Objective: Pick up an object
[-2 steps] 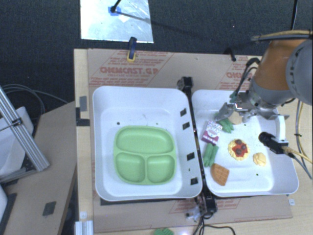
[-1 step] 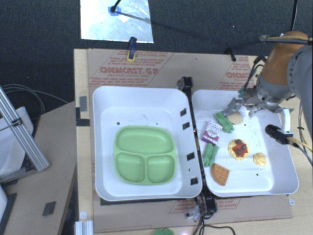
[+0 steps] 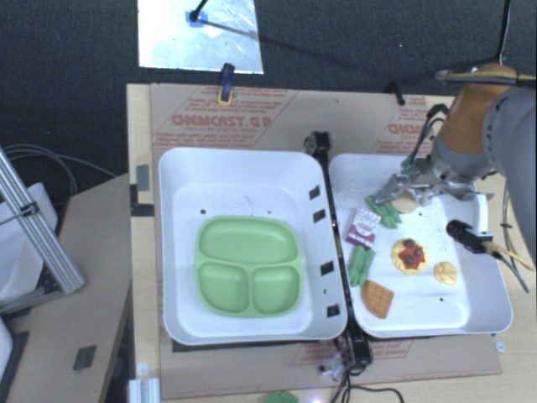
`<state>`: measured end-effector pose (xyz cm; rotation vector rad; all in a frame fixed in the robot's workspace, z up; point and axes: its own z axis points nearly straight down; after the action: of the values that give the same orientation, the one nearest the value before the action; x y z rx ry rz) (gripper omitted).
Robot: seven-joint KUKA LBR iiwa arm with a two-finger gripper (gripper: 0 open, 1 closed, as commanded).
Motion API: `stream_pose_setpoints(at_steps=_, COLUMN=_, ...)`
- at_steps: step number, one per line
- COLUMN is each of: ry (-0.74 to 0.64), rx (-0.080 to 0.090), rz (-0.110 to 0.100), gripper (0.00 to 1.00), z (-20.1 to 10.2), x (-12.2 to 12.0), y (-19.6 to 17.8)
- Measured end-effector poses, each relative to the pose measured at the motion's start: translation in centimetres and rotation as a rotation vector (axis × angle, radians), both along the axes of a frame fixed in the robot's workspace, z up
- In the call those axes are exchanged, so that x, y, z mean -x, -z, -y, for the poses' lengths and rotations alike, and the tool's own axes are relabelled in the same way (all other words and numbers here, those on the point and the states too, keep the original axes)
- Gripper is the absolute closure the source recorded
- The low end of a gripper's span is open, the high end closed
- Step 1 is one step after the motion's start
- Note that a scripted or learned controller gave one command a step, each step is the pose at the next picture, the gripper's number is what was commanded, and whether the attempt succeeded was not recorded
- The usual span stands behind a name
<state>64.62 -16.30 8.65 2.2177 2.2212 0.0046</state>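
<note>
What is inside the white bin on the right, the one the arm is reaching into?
Inside the right bin lie a pink packet, green pieces, a red-and-yellow piece, a yellow lump and an orange wedge. The arm covers the far corner.

Both white bins (image 3: 243,170) look like smooth, slightly glossy plastic. The green tray (image 3: 248,265) is matt plastic. Beneath lies brown printed cardboard (image 3: 268,116). A shiny foil-like sheet (image 3: 201,23) rests on dark, rough carpet (image 3: 67,57).
</note>
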Motion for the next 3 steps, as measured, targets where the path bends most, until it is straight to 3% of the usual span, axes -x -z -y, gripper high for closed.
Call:
stream_pose_setpoints(at_steps=1, ry=-0.003, rx=0.001, rz=0.003, gripper=0.00, z=1.7, x=-2.5, y=-0.1)
stream_pose_setpoints(at_steps=2, ry=-0.004, rx=0.002, rz=0.006, gripper=0.00, z=-1.2, x=-1.6, y=-0.2)
stream_pose_setpoints(at_steps=3, ry=-0.005, rx=0.002, rz=0.012, gripper=1.00, z=-1.2, x=-1.8, y=-1.5)
